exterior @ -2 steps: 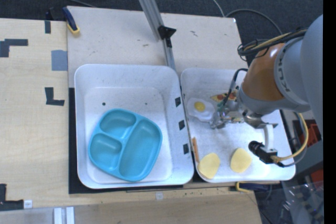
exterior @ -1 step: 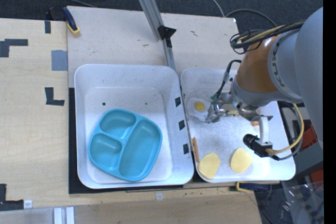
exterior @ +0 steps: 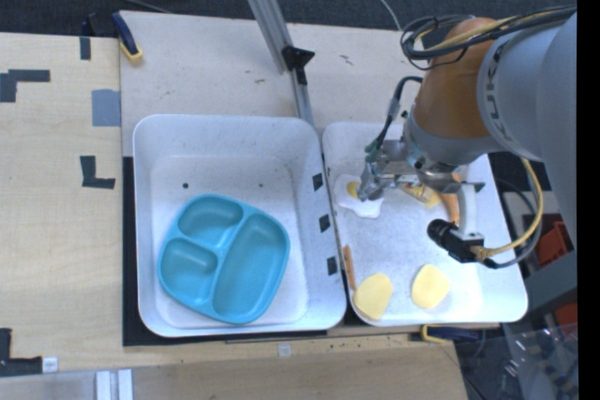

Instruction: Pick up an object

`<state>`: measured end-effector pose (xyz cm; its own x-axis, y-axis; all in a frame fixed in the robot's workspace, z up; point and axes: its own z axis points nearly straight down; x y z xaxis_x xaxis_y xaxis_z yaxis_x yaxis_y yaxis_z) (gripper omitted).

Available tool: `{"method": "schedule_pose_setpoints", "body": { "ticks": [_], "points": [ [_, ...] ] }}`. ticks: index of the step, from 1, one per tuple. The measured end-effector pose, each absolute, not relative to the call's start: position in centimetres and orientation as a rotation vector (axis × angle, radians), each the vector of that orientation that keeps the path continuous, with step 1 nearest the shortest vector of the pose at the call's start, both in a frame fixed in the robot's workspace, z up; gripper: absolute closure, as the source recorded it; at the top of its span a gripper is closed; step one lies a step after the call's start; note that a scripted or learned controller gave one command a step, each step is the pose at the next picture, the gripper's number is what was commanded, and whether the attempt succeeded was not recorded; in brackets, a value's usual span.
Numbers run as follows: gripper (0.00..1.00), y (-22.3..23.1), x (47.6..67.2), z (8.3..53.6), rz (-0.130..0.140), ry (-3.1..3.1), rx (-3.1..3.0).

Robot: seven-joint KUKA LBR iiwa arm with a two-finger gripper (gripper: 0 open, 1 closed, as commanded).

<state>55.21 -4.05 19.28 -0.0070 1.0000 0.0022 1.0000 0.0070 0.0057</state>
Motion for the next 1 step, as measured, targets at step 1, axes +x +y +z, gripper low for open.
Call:
{"method": "schedule_pose_setpoints", "body": {
  "ticks": [1],
  "points": [
    [1.00, 0.51, 56.31, 18.79, 0.000, 2.231, 2.216]
  ]
}}
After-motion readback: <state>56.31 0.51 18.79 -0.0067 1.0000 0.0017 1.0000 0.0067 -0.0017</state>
